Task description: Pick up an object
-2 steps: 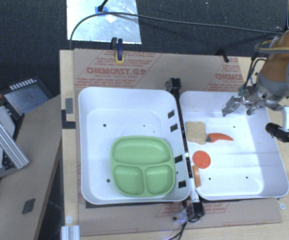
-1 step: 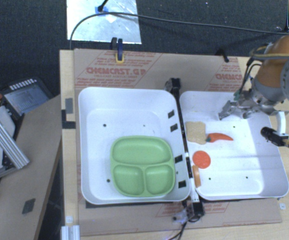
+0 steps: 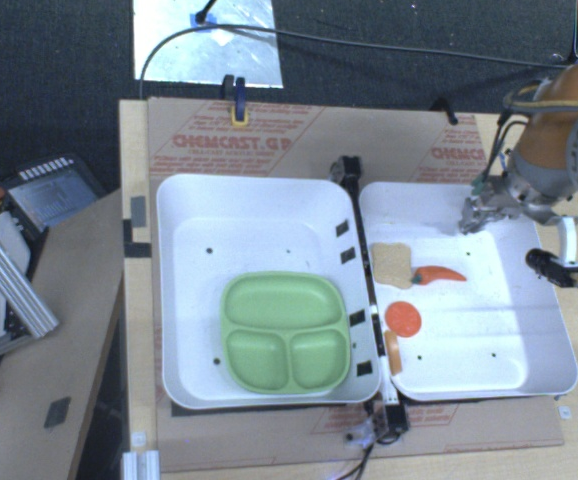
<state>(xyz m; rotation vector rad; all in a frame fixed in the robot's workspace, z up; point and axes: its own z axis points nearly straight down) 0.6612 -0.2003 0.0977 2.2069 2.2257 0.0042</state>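
the bench (image 3: 269, 133), topped with printed cardboard, carries two shallow white bins side by side. the left bin (image 3: 189, 228) holds a green divided plate (image 3: 286, 330) with three compartments, lying flat toward the bin's near right part. the right bin (image 3: 509, 338) holds the smaller things, all gathered along its left half.

the grey arm (image 3: 559, 138) with its orange band comes in from the right, over the far right corner of the right bin. its gripper (image 3: 476, 213) hangs above the bin's far area, well apart from the things below and to its left; nothing is seen between its tips, and whether they stand wide or narrow cannot be told from here.

a tan, bread-like slice (image 3: 392, 264) lies flat near the bin's left wall. just beside it, to the right, lies an orange carrot-like piece (image 3: 439, 275), pointing right. nearer the camera sits a red-orange round disc (image 3: 403, 318), and touching the left wall below it is a small orange stick-like piece (image 3: 393, 353).
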